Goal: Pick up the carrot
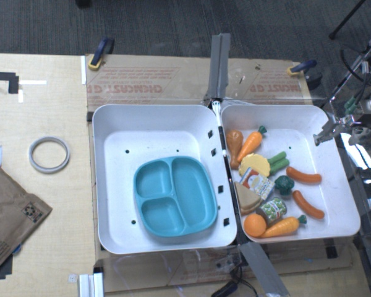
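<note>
Two carrots wait in our right bin (334, 159).
One carrot (250, 142) lies near the divider, another (283, 227) at the front; our gripper (334, 129) hovers by the right rim, its state unclear.

This looks like a robotics lab. A plywood bench (37, 113) bears two white bins (105, 166) side by side on taped cardboard (154, 82), held by blue-and-yellow clamps (101, 52) at twelve o'clock. Grey office carpet (173, 11) lies beyond. At nine o'clock sit a tape roll (49, 154) and black tape marks (6, 79); metal rigging (352, 116) stands at three o'clock.
</note>
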Available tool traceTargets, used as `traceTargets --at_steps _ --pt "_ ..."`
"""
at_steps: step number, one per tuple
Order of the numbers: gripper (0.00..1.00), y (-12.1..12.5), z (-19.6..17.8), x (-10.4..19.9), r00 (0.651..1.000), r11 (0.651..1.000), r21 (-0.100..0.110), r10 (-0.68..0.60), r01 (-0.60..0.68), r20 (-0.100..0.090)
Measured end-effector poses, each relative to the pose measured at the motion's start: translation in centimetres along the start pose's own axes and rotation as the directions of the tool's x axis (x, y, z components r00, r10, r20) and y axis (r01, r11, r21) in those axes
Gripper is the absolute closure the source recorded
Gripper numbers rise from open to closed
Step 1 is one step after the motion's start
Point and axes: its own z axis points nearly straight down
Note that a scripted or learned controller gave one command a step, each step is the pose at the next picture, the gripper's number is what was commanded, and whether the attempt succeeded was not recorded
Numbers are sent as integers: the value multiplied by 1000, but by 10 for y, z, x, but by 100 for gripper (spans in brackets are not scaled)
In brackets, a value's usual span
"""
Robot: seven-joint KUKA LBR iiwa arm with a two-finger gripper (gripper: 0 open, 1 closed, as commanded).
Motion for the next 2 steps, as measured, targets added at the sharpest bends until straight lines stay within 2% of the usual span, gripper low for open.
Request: traceTargets --at_steps 1,2 --pt "0 16 55 47 1000 1000 0 -16 16 0" --pt "0 104 110 99 999 999 -2 -50 50 1"
